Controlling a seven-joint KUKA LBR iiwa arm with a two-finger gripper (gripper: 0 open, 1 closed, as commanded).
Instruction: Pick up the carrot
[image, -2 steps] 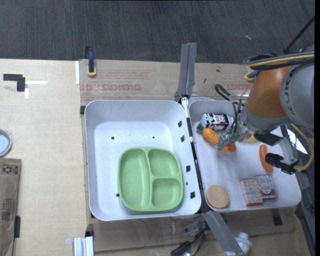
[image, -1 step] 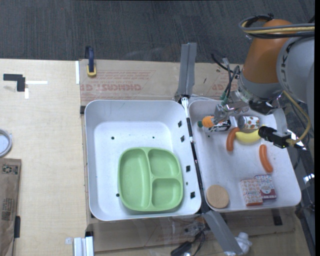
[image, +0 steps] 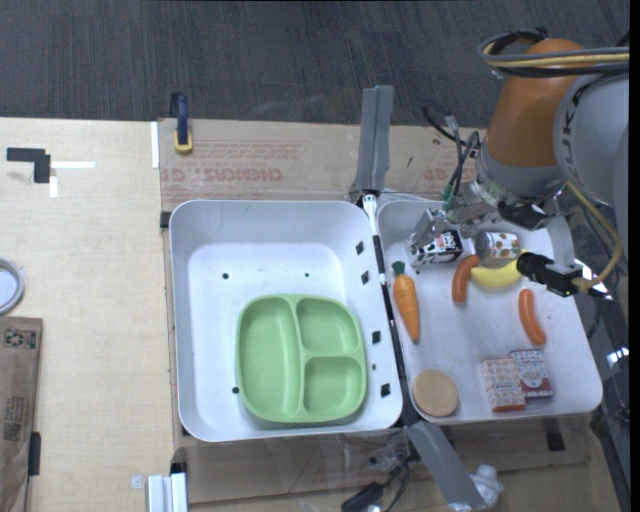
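At the near edge of the right bin (image: 590, 395), at about 6 o'clock inside it, lies a round tan cookie (image: 436, 393), and at 4 o'clock from the bin's middle a small red and white carton (image: 515, 380) lies flat beside it. In the left bin (image: 185, 330) a green divided plate (image: 300, 357) with three compartments sits toward the near side. The carrot (image: 405, 303) lies in the right bin along its left wall, at about 9 o'clock, with the green top pointing to the far side and the orange tip to the near side; nothing touches it. At 3 o'clock in this bin a small orange-red sausage (image: 531, 316) lies alone. Farther, a second sausage (image: 462, 278) lies just beside a yellow banana (image: 497, 275), and a small black and white carton (image: 439, 246) lies at 11 o'clock. The gripper (image: 466, 214) hangs over the far part of the right bin, near that carton and well apart from the carrot; I cannot tell how it stands, because cables and the wrist cover it. The grey arm (image: 545, 110) with the orange band rises at 1 o'clock.
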